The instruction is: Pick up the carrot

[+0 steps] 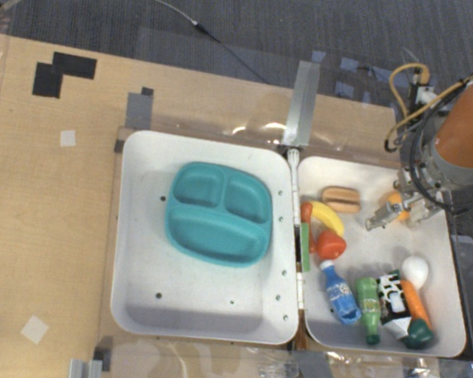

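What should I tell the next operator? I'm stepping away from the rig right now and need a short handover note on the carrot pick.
Gripper: hovering over the upper right part of the right bin, nothing seen between its fingers.
Carrot: lying in the right bin's lower right area, beside the white egg and the black-and-white cow toy, its green top toward the bin's near corner. It sits apart from the gripper.
Left bin holds the teal divided plate.
Done: nothing yet; carrot not grasped.
Left: move down over the carrot, grasp, lift. Neighbours are crowded close, so expect a tight grasp.
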Tool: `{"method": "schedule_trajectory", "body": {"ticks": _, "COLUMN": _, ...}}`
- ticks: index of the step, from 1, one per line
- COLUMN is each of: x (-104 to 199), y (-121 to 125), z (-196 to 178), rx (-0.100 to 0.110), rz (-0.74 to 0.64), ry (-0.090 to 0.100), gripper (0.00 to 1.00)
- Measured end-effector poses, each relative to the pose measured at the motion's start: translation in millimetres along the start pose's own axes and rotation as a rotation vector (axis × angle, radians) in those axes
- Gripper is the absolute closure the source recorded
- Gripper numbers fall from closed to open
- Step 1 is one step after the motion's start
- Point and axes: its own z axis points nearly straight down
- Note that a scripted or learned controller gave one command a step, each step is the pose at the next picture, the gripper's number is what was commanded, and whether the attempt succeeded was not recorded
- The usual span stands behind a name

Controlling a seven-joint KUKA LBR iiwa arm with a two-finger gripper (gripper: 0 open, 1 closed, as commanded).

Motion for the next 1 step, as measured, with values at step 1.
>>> {"method": "schedule_trajectory", "body": {"ticks": 1, "x": 0.3, "y": -0.2, "z": -0.3, "rx": 0.001, "rz": 0.027, "ry": -0.002, "gripper": 0.00}}
